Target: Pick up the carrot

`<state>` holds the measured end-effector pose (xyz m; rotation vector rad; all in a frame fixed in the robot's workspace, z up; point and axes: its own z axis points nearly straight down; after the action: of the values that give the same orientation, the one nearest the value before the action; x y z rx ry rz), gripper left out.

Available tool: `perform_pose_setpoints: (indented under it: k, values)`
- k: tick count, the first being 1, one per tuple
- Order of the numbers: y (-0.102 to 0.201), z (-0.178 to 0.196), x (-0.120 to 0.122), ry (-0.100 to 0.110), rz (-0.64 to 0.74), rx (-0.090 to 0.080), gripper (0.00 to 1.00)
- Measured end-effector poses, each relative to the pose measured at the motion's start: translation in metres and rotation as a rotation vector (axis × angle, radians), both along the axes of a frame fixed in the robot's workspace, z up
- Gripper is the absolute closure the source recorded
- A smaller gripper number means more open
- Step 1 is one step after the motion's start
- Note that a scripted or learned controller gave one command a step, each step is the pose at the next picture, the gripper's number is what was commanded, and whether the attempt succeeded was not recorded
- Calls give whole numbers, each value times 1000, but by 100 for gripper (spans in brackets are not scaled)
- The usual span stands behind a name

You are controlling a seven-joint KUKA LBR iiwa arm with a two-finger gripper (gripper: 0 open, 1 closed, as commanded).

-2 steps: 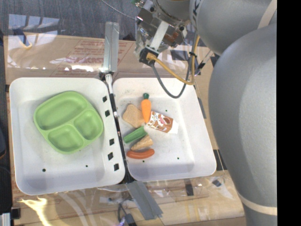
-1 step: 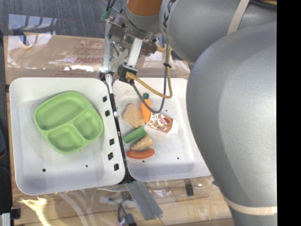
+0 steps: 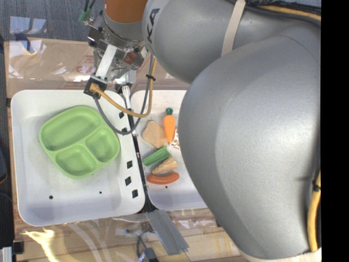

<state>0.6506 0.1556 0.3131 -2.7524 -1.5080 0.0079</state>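
The carrot [image 3: 170,127], orange with a small green top, lies in the right bin [image 3: 163,200] near its far end. It points toward the back, next to the big grey arm. My gripper [image 3: 124,86] hangs over the far end of the ridge between the two bins. It is left of the carrot and a little behind it, and not touching it. The carrot's right side sits close under the arm's body.
Around the carrot lie a tan bread piece [image 3: 155,134], a green cucumber-like piece [image 3: 156,156], a pale wedge [image 3: 167,165] and a red sausage [image 3: 163,178]. A green three-compartment plate [image 3: 80,141] sits in the left bin [image 3: 32,201]. The arm covers most of the right bin.
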Motion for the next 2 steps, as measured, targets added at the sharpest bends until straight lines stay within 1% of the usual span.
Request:
perform_pose_setpoints:
  k: [1, 2]
  values:
    - [-30, -28, -14, 2, 544, 1, 100]
    - [44, 108, -68, -15, 434, 5, 100]
